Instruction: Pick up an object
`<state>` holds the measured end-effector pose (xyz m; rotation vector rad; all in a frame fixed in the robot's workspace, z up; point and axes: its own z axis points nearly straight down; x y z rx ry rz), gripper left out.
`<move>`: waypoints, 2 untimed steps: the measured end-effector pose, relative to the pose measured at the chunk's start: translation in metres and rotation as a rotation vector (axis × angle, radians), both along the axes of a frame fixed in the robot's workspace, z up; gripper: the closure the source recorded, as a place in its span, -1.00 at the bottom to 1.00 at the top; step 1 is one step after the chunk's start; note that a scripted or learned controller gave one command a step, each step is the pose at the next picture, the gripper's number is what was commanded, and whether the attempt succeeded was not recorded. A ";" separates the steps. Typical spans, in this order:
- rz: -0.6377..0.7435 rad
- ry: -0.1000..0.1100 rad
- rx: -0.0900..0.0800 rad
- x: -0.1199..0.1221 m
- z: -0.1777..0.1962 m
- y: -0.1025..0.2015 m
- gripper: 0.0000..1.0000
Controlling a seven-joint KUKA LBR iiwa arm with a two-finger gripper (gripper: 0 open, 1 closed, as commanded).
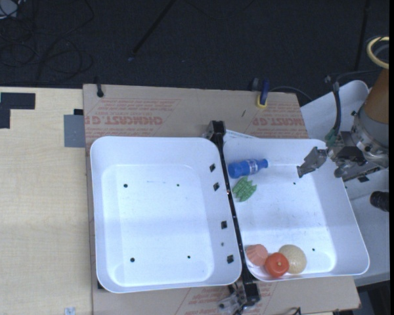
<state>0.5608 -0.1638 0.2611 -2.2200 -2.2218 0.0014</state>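
Observation:
The right bin (315, 209) holds several small objects. A blue bottle (247, 168) lies on its side near the bin's far left corner, with a green leafy piece (243, 190) just in front of it. At the near left corner sit a pink piece (255, 253), a red-orange round object (276, 264) and a cream round object (293, 258), bunched together. My gripper (328, 163) hangs over the bin's far right side, well apart from all of them. Its two dark fingers are spread open with nothing between them.
The left bin (157, 215) stands beside the right one, with a black divider strip (224, 195) between them. Both rest on a cardboard sheet (157, 113). A yellow and blue clamp (262, 94) sits at the cardboard's far edge.

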 end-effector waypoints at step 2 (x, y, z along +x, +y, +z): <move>0.000 -0.004 -0.001 0.056 -0.051 -0.050 -1.00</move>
